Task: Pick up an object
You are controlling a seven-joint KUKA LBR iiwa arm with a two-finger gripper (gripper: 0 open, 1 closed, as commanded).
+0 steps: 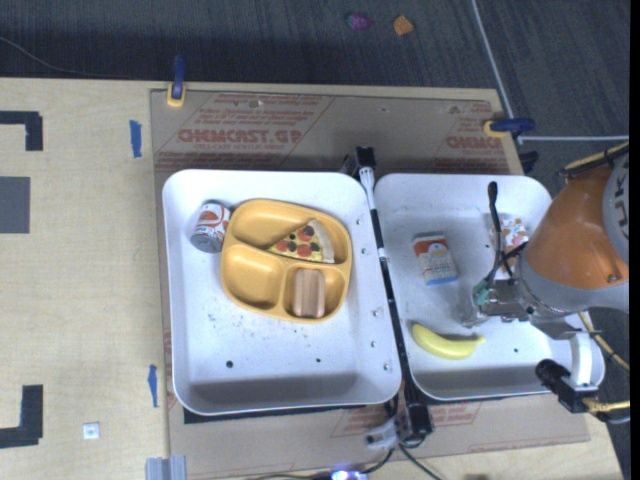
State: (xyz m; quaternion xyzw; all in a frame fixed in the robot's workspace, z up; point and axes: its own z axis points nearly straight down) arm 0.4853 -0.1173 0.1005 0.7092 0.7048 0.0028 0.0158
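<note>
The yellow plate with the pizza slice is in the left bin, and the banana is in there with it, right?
Not quite. The yellow plate with the pizza slice is in the left bin, but the banana lies in the right bin, near the gripper. The camera view shows this.

"CHEMCAST GP" on brown board (pixel 240 133)

The one camera hangs fixed above the desk (pixel 80 268), well back, looking down at a slant. It takes in both white bins, the left bin (pixel 280 368) and right bin (pixel 500 373), with dark floor (pixel 250 28) beyond the desk's far edge.
</note>
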